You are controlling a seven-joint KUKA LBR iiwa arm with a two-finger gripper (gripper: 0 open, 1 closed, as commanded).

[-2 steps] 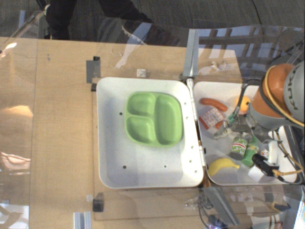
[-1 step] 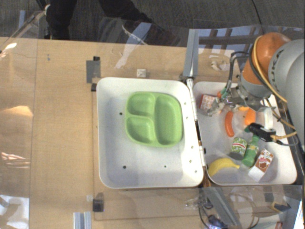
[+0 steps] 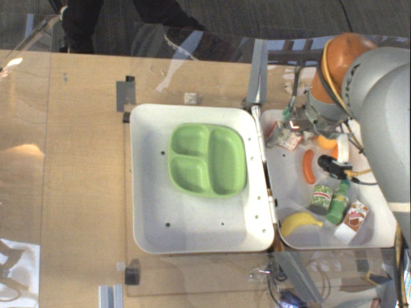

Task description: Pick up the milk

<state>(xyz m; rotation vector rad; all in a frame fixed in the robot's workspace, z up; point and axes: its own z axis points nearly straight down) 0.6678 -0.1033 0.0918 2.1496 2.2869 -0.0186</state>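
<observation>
Yellow banana (image 3: 300, 222) and milk carton (image 3: 352, 221) lie in the right bin (image 3: 376, 239); gripper (image 3: 297, 124) hovers well apart, jaw state unclear.

Bright even overhead light, glare patches on bench (image 3: 64, 172), soft shadows, slightly blurry

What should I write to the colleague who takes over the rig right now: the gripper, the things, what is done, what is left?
Gripper: low over the upper left corner of the right bin, above a small red-and-white pack.
Milk: probably the white-and-red carton, lying in that bin's lower right corner beside the green bottle, apart from the gripper.
Done: nothing lifted yet.
Left: reach the carton, grasp it, lift it.
</observation>
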